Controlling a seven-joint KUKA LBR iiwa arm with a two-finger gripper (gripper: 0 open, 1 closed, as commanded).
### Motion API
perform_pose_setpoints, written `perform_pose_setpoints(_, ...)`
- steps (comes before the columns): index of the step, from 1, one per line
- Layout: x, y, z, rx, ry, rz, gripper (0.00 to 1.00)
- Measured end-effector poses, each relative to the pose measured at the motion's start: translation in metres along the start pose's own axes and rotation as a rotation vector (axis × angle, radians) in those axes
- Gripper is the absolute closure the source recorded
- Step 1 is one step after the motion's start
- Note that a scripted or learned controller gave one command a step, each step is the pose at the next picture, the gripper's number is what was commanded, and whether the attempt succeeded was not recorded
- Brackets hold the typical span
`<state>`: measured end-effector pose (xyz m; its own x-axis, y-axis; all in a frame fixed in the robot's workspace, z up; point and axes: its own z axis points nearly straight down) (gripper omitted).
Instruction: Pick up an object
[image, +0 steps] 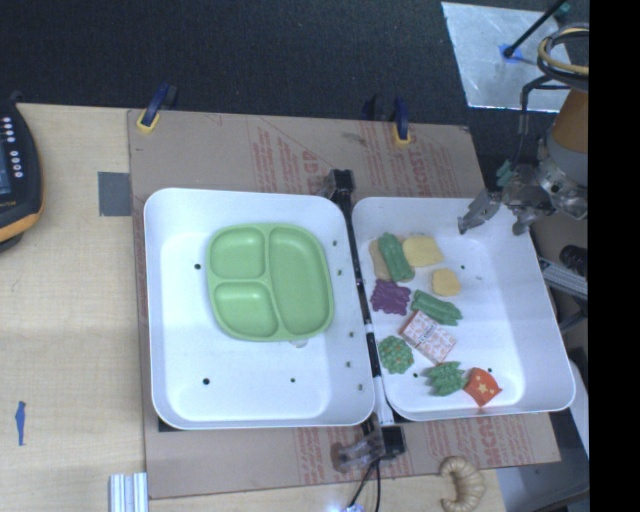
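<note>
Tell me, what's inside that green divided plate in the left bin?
The green plate sits in the left bin, and its three compartments show bare green. Whatever lies beneath the plate is covered. The toy foods are all in the right bin.

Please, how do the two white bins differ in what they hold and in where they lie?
The left bin holds one thing, a green divided plate; the right bin holds many small toy foods, such as a purple piece and a red piece. The left bin lies far from the gripper; the right bin lies under it, at its far corner. Both are shallow, white and touch side by side.
</note>
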<state>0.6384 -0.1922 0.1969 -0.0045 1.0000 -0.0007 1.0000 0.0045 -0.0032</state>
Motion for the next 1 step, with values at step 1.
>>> perform_pose_setpoints(1, 0.0307, -0.0372, 0.1116, 0.011, 0.004, 0.000, 0.00)
